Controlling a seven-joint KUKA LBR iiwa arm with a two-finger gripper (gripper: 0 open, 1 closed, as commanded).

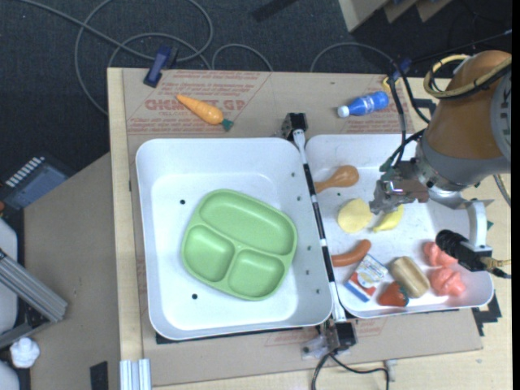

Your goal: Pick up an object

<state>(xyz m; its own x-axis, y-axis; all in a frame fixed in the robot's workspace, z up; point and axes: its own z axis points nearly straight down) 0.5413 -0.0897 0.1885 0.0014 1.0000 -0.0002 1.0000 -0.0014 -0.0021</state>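
Note:
My gripper hangs low in the right bin, near its middle, at the end of the grey arm with the orange band. Right under its tip lies a small yellow piece, partly covered by the gripper. A round pale yellow object sits just to the left of it. An orange-brown drumstick lies toward the back left of that bin. Whether the gripper touches the yellow piece I cannot tell.
The bin's front holds a red sausage, a small printed box, a bread roll, a red item and pink pieces. A green divided plate fills the left bin. A carrot and blue bottle lie behind the bins.

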